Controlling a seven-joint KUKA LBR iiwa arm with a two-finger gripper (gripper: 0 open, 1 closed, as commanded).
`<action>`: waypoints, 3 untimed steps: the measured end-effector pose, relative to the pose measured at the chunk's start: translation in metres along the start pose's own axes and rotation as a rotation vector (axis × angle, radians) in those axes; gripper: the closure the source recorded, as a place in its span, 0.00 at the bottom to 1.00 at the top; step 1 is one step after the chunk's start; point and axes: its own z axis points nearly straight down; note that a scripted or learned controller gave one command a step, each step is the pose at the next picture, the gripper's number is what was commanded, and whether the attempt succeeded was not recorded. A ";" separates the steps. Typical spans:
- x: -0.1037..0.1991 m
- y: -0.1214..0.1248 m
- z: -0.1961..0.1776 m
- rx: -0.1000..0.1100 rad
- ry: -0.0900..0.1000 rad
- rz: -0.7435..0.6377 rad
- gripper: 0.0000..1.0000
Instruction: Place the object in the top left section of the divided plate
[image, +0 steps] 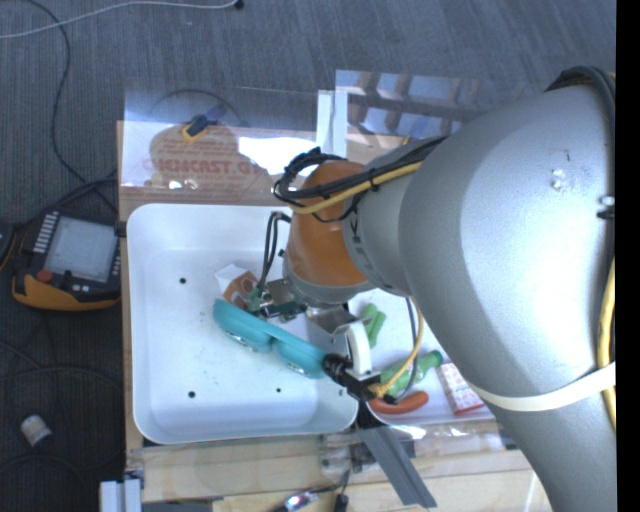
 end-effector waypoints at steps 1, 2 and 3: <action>0.055 0.046 0.004 0.009 -0.005 0.283 1.00; 0.059 0.046 0.008 0.006 -0.001 0.278 0.00; 0.049 -0.013 0.010 0.025 -0.004 0.226 0.00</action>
